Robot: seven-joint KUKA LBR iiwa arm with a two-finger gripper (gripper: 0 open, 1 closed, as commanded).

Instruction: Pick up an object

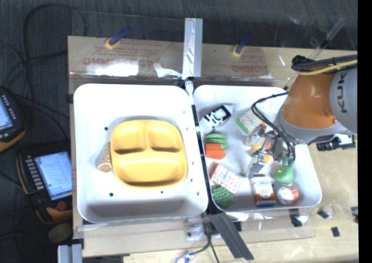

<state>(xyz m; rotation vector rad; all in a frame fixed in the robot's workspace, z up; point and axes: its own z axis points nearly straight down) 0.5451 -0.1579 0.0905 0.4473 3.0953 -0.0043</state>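
My gripper (260, 158) reaches down into the right bin (302, 157), near its middle. It hangs just above a small orange-and-white carton (263, 190) and beside a green round object (284, 173). Wires and the wrist cover the spot under it. Other items lie in this bin: an orange-and-green toy (215, 146), a black-and-white piece (216, 116), a green-and-white card (248, 121), a red patterned packet (225, 179), a dark green ball (222, 197) and a red-and-white ball (287, 196).
The left bin (87, 140) bears a yellow divided tray (149, 152) with a tan cone-shaped item (104, 160) at its left side. The orange wrist band (311, 105) overhangs the right bin's far right corner. A ridge (195, 140) parts the two bins.
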